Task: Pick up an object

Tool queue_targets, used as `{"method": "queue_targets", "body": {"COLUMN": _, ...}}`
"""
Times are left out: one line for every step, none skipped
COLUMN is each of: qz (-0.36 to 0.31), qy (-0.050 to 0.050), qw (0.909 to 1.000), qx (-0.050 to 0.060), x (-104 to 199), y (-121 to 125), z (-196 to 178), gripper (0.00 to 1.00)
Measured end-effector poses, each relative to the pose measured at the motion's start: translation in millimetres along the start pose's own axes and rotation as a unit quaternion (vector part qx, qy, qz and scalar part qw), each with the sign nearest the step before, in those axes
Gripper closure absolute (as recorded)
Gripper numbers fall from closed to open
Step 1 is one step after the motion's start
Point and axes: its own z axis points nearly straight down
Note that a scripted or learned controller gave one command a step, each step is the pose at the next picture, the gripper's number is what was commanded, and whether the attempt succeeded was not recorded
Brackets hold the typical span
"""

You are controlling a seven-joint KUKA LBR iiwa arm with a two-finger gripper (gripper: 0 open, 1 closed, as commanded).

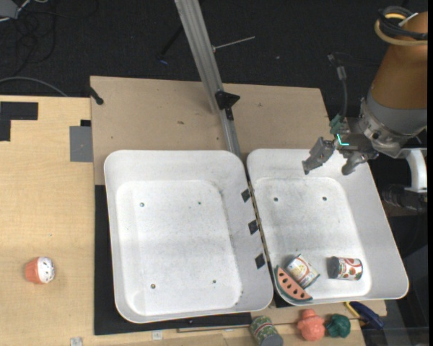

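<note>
Camera view, nearest edge first, with all positions referenced to the right bin [390, 251]. Just outside its near rim, on the tabletop [50, 193], lie a small dark can [264, 330], a red toy [310, 325] and a green toy [338, 325]; these sit beyond the bin wall and are poor candidates. Inside the right bin, at its near end, three objects cluster: a watermelon-slice toy [294, 288] against the near-left corner, a small can with a yellow label [301, 270] touching or just beside it, and a can with a red-and-white label [345, 268] lying on its side slightly apart to the right. The left bin [123, 193] adjoins the right bin's left wall. A small red-and-white ball [40, 270] rests well to the left of both bins. At the right bin's far rim, the gripper [334, 156] hangs above the floor with its fingers spread apart and nothing between them. Risk assessment: the objects are well apart from the gripper, so a straight descent would likely close on bare floor. The crowded corner may block one finger against the wall or catch two objects. The sideways can may roll out of the fingers on contact.
</note>
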Motion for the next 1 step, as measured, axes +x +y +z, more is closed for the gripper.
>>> {"method": "queue_targets", "body": {"qz": 0.001, "qy": 0.000, "qw": 1.0000, "qx": -0.002, "x": -0.6, "y": 0.6, "z": -2.5, "gripper": 0.00}}
